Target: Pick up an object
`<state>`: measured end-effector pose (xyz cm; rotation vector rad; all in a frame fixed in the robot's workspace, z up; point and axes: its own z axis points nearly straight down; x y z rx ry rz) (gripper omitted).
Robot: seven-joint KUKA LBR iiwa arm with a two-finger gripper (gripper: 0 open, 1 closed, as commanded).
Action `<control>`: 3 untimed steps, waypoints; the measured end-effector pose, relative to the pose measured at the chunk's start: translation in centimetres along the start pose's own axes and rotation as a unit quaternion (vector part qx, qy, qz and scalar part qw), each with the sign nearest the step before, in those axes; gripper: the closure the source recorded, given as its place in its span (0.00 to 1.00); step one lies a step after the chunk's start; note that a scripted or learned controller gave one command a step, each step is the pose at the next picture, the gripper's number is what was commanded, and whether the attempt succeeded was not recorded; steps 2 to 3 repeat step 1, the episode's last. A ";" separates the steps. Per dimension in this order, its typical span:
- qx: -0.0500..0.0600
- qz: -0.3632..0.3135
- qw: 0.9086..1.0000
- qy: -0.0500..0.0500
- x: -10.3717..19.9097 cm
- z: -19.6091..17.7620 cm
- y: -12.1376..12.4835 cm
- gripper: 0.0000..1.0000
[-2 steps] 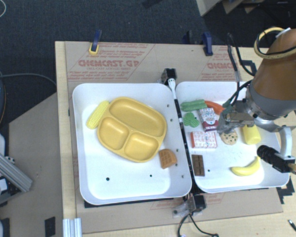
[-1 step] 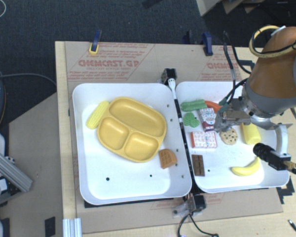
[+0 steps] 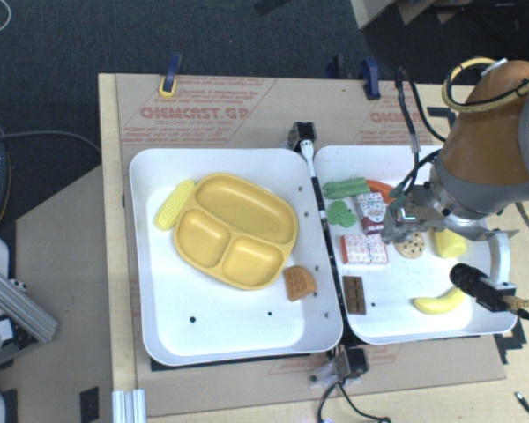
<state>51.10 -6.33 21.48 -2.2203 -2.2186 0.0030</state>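
Note:
My gripper point(image 3: 404, 222) hangs low over the middle of the right bin point(image 3: 406, 320), under the arm's orange band. Right below and beside it lie a round cookie point(image 3: 412, 247), a white and red packet point(image 3: 371, 208) and a flat white and red card point(image 3: 364, 249). Further left sit a green leaf-shaped toy point(image 3: 340, 213) and a green bean-like piece point(image 3: 346, 186), with an orange carrot point(image 3: 381, 186) behind. A yellow banana point(image 3: 440, 302), a yellow lemon-like piece point(image 3: 450, 242) and a brown chocolate bar point(image 3: 354, 294) lie nearer the front.
The left bin point(image 3: 159, 315) holds a yellow divided tray point(image 3: 235, 229), a yellow corn cob point(image 3: 175, 204) and a brown waffle piece point(image 3: 300, 281). A black cylinder point(image 3: 476, 286) on the arm overhangs the right bin's front right corner.

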 end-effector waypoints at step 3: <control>-0.002 0.000 1.000 0.000 -0.3 0.0 0.4 1.00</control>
